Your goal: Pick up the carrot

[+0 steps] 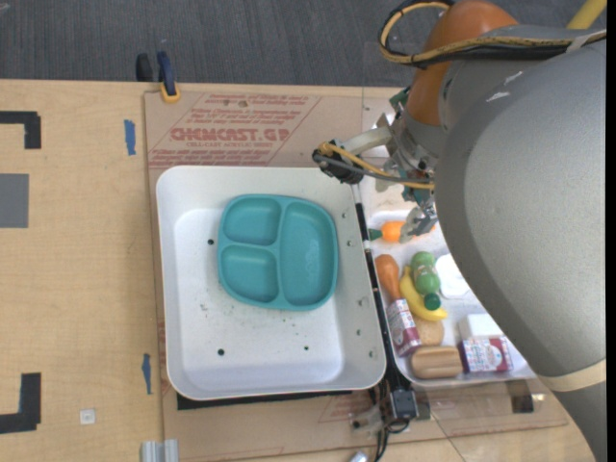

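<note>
Camera view from above takes in two shallow white bins side by side on a pale wooden bench. Across the left bin [192, 354] most of the smooth floor lies bare, and a teal plastic plate [279, 251] with three compartments and rounded corners rests toward its far half, well clear of the rims. The right bin [385, 176] is crowded and largely covered by the bulky grey arm [539, 210], whose orange band [472, 22] sits at the top.

Along the right bin's left wall lies the carrot [388, 276], a smooth orange taper pointing roughly up and down the frame, just beside the rim. Close on its right is a yellow banana [421, 296] with a green rounded item, probably a pear, against it. Below the carrot sits a small can [404, 326] with a red label, then a tan bread-like roll [435, 362] and a red-and-white carton [486, 354]. A small orange piece [392, 230] lies above the carrot.

The gripper [420, 218] hangs over the far part of this bin, near that orange piece and apart from the carrot; whether it is apart or together cannot be told, since the wrist and cables hide it.
</note>
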Tool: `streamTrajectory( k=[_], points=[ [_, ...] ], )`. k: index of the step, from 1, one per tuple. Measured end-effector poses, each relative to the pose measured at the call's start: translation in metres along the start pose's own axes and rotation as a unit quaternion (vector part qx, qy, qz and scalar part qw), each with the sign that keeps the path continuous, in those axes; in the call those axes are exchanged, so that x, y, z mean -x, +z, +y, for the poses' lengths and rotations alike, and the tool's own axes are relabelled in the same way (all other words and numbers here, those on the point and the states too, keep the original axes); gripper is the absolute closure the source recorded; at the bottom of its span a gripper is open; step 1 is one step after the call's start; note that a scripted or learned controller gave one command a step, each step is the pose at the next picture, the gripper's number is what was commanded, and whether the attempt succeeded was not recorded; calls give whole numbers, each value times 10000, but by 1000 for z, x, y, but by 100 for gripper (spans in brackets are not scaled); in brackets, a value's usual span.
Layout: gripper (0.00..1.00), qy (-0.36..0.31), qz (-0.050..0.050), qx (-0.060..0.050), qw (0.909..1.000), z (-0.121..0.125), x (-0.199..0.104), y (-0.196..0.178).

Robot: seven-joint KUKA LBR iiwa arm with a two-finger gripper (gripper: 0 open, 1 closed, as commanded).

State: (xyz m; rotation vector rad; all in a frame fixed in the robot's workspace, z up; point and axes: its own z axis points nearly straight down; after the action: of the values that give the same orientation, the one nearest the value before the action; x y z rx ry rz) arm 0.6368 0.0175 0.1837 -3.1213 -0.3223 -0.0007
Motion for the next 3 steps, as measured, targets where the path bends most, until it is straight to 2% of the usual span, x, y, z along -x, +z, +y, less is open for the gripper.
streamTrajectory(
  k=[1,2,3],
  points=[
    [0,45,-12,34,10000,73,13,-1],
    [0,42,-89,-14,10000,110,24,72],
    [0,2,10,-1,10000,107,23,91]
  ],
)
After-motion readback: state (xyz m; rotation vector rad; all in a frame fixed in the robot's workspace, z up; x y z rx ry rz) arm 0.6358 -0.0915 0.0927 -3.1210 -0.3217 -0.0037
